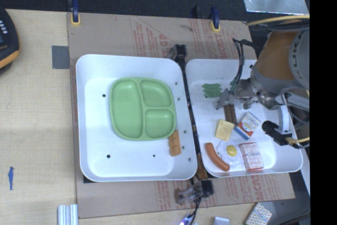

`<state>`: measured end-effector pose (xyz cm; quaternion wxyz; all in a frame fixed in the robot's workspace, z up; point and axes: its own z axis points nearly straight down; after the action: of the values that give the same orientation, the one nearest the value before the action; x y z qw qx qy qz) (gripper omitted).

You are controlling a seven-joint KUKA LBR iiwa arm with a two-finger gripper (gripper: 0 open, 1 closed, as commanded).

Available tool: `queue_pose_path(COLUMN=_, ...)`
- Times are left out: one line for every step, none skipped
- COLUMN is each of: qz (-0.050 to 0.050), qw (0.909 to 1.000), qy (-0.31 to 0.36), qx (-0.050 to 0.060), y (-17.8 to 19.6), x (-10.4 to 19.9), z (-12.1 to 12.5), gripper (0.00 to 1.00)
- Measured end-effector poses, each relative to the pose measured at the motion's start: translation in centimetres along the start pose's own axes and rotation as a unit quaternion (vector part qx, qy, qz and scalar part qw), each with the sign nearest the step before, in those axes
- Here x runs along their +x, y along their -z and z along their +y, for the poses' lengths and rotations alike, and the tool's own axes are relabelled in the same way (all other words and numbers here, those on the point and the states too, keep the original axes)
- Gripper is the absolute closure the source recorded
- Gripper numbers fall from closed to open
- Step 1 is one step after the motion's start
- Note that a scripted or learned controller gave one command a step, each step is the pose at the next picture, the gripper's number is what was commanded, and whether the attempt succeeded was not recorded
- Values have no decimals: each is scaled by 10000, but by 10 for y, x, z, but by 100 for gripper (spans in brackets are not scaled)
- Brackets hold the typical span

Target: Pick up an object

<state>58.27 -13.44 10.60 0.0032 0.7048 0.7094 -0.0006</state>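
1. Right bin (295, 168), near edge: a hot dog (217, 156) lies at a slant toward its near-left corner. Just right of the hot dog sits a fried-egg piece (231, 151), and right of that a red-and-white carton (251, 156).
2. Middle of the right bin: a yellow cheese slice (224, 129); right of it a small packet (247, 125) with red and blue print. Any of these is a candidate for the pick.
3. Left bin (84, 113): a green divided plate (142, 108) at its middle; a small brown cracker-like piece (174, 143) just off the plate's near-right corner.
4. Far half of the right bin: a green leafy item (211, 90) toward the far-left. Right of it the pincer (231, 100) is low over the bin floor, above a dark brown strip (229, 113). Whether it is apart or together I cannot tell; nothing is visibly held.
5. Arm (279, 63): grey with orange band, entering over the right bin's far-right corner.
6. Handling note (judgement): pick one isolated item, such as the cheese slice. Centre over it, align across its narrow side, descend to the floor and close before lifting. Avoid the crowded near cluster.
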Motion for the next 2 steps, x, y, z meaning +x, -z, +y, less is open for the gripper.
queue_pose_path(qz=-6, qw=10000, qy=0, qx=2, y=11, x=-1, z=0, gripper=100)
queue_pose_path(qz=-9, qw=10000, qy=8, qx=5, y=10, x=-1, z=0, gripper=0)
